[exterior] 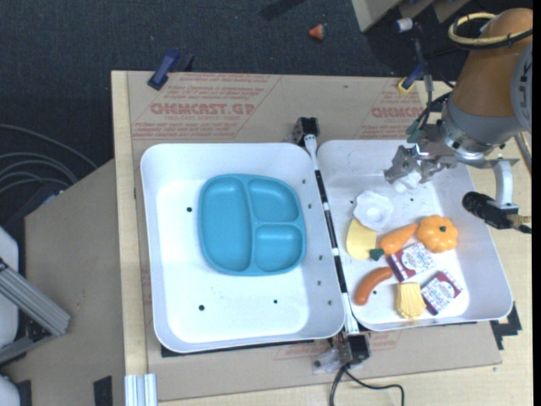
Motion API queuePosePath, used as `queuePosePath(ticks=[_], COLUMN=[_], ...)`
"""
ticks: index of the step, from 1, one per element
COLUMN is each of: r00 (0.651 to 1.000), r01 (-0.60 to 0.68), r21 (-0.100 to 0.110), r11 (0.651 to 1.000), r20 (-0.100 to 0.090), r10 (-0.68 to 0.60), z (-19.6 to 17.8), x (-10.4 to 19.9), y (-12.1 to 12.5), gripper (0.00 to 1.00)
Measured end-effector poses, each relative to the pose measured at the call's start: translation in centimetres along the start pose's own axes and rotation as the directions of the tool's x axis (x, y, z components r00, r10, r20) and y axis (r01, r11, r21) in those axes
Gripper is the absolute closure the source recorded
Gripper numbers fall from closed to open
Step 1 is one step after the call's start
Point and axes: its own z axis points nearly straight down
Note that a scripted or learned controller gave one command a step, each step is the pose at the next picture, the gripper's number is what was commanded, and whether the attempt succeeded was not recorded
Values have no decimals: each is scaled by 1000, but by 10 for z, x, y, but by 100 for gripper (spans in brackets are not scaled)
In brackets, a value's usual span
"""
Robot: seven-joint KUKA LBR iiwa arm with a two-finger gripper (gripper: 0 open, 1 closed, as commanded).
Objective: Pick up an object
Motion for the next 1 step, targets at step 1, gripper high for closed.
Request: queuePosePath(ticks=[1], r00=[1000], r01=[0], r21=[-2], r11=[1000], r20=[1], r10=[0], z=[-66], x=[45], y=[-23], gripper=[100])
